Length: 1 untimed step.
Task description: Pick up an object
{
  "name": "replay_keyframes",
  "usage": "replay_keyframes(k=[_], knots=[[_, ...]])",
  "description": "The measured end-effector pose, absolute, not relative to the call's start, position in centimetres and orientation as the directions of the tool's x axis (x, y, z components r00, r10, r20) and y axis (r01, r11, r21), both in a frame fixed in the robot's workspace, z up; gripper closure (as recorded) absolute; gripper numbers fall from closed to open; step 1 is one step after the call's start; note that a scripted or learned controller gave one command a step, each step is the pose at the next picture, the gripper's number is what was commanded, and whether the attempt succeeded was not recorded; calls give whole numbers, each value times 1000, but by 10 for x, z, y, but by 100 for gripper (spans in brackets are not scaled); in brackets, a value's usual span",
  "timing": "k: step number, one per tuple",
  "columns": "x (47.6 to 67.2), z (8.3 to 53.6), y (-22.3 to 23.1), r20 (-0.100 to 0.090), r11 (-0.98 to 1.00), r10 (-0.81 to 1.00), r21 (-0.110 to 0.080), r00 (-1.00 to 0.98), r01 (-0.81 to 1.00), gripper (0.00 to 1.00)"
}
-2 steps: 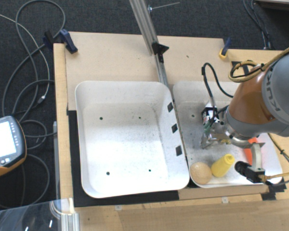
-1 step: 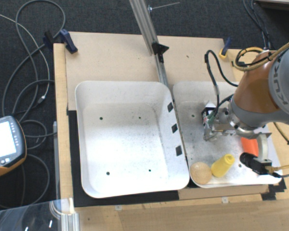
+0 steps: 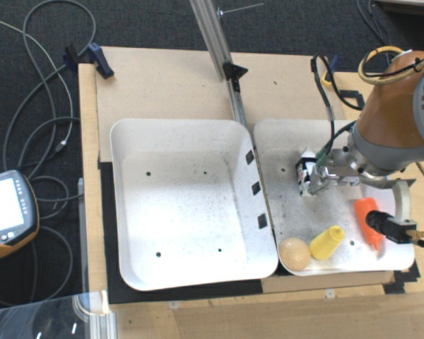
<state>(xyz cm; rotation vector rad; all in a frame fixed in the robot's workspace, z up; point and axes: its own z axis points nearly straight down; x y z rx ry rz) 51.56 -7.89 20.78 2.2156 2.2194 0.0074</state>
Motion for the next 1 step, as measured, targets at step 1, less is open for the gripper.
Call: replay_keyframes(k=[1], knots=[[516,205,-79,-1,1,1000,2,-1,1000,100]])
